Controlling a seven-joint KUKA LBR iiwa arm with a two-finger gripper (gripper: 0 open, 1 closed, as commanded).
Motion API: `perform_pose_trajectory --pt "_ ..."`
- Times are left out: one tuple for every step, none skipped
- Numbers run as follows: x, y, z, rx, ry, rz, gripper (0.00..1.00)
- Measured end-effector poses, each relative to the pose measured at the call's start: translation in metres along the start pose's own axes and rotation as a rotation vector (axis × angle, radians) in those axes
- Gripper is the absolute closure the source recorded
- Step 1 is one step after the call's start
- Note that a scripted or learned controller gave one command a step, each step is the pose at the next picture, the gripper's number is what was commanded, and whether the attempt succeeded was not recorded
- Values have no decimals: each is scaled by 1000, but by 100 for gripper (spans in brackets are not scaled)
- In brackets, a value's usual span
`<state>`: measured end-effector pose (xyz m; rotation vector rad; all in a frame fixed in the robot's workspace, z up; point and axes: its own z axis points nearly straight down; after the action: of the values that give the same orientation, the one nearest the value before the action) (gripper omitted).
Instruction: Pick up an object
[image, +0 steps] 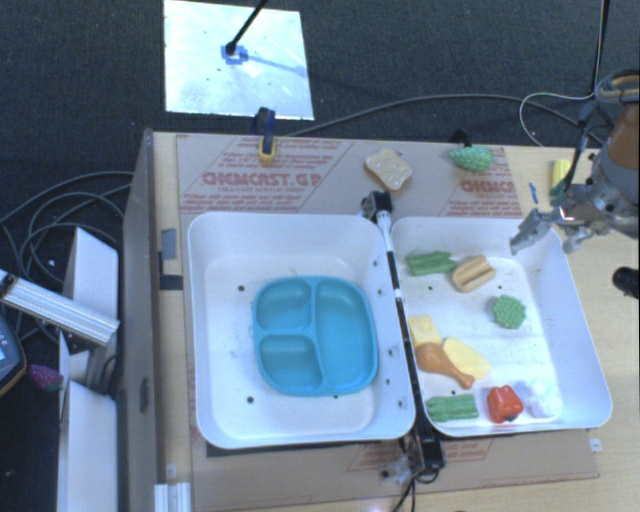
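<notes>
Green toy broccoli (509, 312) sits mid right bin (585, 345); claw (548, 228) hangs splayed, empty, over the far rim. Toys lie packed close, so a descent may clip the hot dog (472, 272) & miss.

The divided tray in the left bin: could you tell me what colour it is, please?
The divided tray is light blue, plain; camera view.

**Colours by item, placed relative to the blue tray**

Tray (315, 335): light blue, in white left bin (225, 270). Right of it, in white right bin (575, 330): 2 green pieces (430, 263) (452, 407), tan bun (472, 272), green ball (509, 312), yellow wedge (466, 357), orange-brown drumstick (445, 362), red pepper (504, 403). Beyond: tan bread slice (388, 169) on brown cardboard (300, 180) with red lettering.
</notes>
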<state>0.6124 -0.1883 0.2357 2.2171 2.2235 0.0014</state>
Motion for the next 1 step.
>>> perform_pose_trajectory --pt "9 -25 68 1 1 1 0"
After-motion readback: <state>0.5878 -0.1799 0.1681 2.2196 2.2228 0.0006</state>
